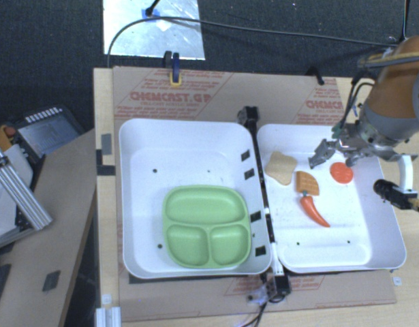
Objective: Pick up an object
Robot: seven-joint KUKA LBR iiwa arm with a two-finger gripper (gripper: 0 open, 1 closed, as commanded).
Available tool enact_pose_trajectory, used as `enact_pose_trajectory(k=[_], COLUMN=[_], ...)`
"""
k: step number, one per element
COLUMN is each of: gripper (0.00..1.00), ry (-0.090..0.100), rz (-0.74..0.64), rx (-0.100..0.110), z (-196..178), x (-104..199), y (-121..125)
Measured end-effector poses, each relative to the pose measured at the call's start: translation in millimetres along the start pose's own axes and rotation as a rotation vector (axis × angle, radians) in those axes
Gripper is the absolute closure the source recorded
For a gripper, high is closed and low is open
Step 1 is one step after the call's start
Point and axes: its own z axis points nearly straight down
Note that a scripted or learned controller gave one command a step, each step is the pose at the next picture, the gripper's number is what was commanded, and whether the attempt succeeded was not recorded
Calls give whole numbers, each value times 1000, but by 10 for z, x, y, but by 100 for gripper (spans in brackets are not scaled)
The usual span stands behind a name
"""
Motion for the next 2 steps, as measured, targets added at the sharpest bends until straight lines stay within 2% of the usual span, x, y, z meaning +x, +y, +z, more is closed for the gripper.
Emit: enact_pose_trajectory(k=[1, 2], gripper=[0, 0], ry=[-2, -2], rz=[-2, 0], rx=[-12, -8], z=[-71, 546], x=[3, -32], y=[29, 55])
